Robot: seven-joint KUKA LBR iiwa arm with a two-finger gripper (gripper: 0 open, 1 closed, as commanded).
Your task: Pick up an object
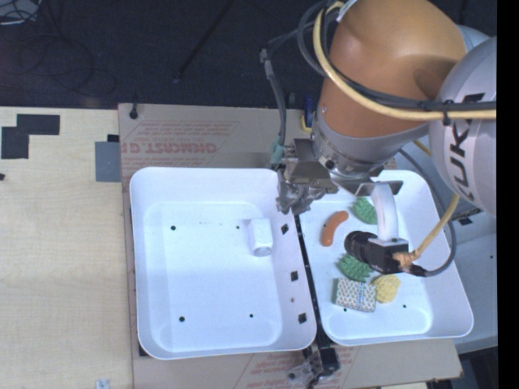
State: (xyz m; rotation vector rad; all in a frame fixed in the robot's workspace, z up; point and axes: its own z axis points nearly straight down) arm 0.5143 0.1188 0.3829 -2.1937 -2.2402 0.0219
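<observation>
claw (293,194) state unclear | over bins' shared rim | arm (389,63) reaching down from right

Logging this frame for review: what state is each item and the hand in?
hand: above the divider between the bins, grip unclear.
white cylinder: lying in the left bin.
orange sausage: lying flat in the right bin.
patterned block: flat, touching the yellow piece.

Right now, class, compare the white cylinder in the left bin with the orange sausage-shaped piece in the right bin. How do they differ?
The white cylinder is short, stubby and nearly matches its bin; the orange sausage-shaped piece is long, slim, slightly curved and stands out. The cylinder lies alone; the orange piece lies near green and yellow items. Both rest on bin floors, untouched by the gripper.
</observation>
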